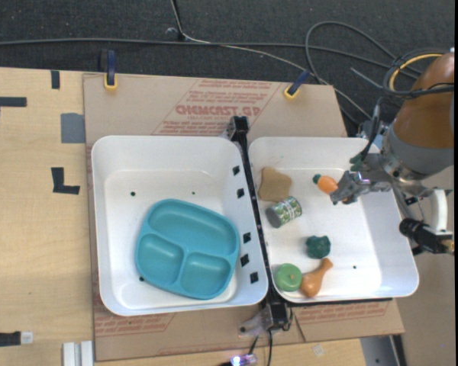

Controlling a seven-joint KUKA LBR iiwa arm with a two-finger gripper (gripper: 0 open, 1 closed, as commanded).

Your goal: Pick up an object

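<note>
Orange carrot (326, 181) lies just beside the end effector (345, 194).

The room light is even and fairly bright, falling from overhead, so the two shallow white plastic bins (107, 227) look almost washed out along their rims. Shadows are soft and short: a faint grey one hugs the near edge of the turquoise divided plastic tray (187, 248), and small ones sit under the objects in the right bin. The dark carpeted floor (229, 10) at the top reads dim and grainy. The picture is low in resolution and slightly soft throughout; the grey arm with its orange band (427, 113) is blurred at the right.
</note>
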